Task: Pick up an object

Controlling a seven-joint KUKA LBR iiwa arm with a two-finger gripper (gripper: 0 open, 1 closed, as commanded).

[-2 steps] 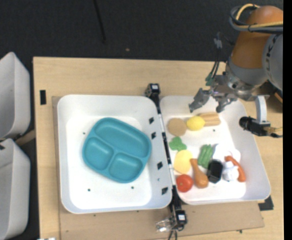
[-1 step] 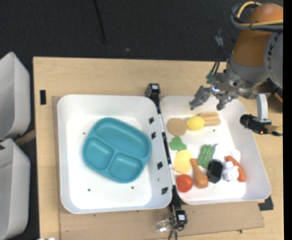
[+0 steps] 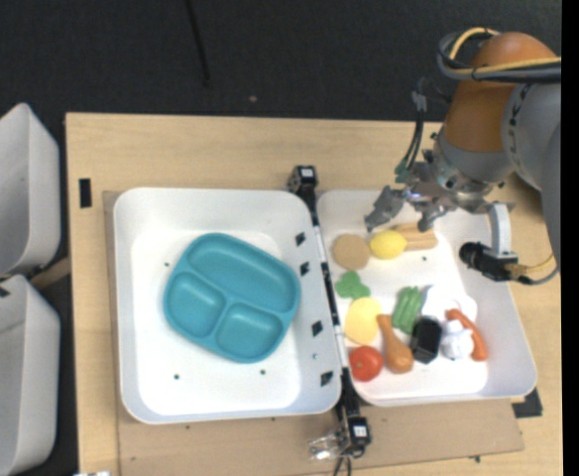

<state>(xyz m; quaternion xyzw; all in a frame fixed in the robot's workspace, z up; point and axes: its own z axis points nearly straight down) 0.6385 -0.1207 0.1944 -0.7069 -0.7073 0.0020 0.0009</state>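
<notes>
In the right bin, the open pincer (image 3: 401, 209) hovers over the smooth yellow plastic lemon (image 3: 388, 245); probably light, slippery, so pinch its middle.

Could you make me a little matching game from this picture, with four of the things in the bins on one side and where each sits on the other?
Things:
1. blue divided plate
2. yellow lemon
3. red tomato
4. tan round piece

Places:
A. near front corner of the right bin, beside the divider
B. just below the gripper
C. lying in the left bin
D. between the lemon and the divider

Pairs: 1-C, 2-B, 3-A, 4-D
</notes>
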